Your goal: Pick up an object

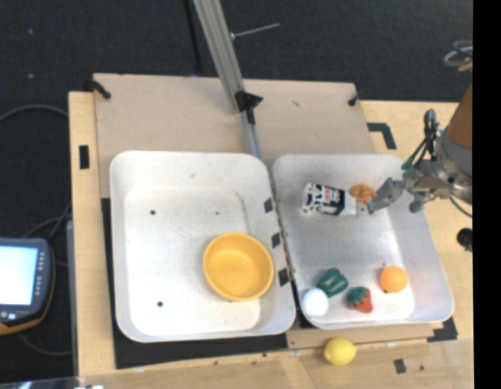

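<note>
The fingers [386,194] hang over the right bin [421,241], just beside the carton [324,199]; whether they're open I can't tell.

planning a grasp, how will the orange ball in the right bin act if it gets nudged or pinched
The orange ball looks round and smooth, so it would probably roll when nudged and may slip from a pinch. It lies on bare floor of the right bin, apart from the strawberry, so little would stop it short of the wall.

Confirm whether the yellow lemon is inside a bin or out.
Out. The yellow lemon lies on the wooden bench, just past the front rim of the right white bin.
</note>
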Action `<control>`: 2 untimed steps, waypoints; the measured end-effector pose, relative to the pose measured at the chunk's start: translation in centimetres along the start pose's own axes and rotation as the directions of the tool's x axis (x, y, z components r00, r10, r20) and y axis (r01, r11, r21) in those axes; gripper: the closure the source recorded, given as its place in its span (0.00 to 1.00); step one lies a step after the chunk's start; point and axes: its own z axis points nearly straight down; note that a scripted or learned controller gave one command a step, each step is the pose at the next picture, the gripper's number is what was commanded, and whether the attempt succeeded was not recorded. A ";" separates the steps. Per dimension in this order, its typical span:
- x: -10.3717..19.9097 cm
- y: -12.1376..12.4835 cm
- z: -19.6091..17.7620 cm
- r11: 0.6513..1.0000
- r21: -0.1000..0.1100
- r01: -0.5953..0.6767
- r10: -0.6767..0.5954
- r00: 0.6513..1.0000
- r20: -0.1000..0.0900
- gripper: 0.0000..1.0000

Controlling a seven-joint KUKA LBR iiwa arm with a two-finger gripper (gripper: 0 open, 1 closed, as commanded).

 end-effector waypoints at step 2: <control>-0.2 0.5 4.4 1.000 0.004 -0.004 0.004 1.000 0.003 0.00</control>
